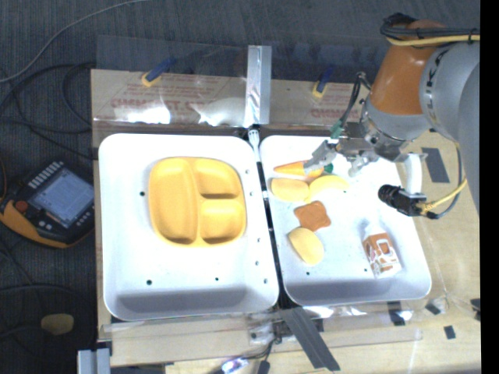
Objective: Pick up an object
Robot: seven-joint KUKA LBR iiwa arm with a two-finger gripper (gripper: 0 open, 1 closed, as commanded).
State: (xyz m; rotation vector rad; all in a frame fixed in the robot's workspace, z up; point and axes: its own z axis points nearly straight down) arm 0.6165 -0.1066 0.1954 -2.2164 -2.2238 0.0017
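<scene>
The grey two-finger hand (341, 158) hung low over the far end of the right shallow white bin (405, 283), its fingers apart and nothing between them. Just below its left fingertip lay the orange carrot-shaped toy (290, 167), and close under the hand sat the pale yellow lemon-like piece (327, 183), with the oval yellow bun-like piece (289, 189) beside it. Nearer the camera from the hand lay the brown toast-shaped slice (313, 216), then the rounded yellow potato-like lump (306, 245), and off to the hand's right-hand near side the small red-and-white carton (381, 255). Across the divider, well apart from the hand, the left white bin (125, 271) held the yellow moulded compartment tray (196, 199).

By the look of it, this was the approach stage: the hand was spread and poised above the cluster at the far end, with no pick yet made. The next move would call for settling on one piece, probably the carrot or the lemon-like one, dropping so the fingers straddled it alone, then closing. The crowding there could spoil the grip.
</scene>
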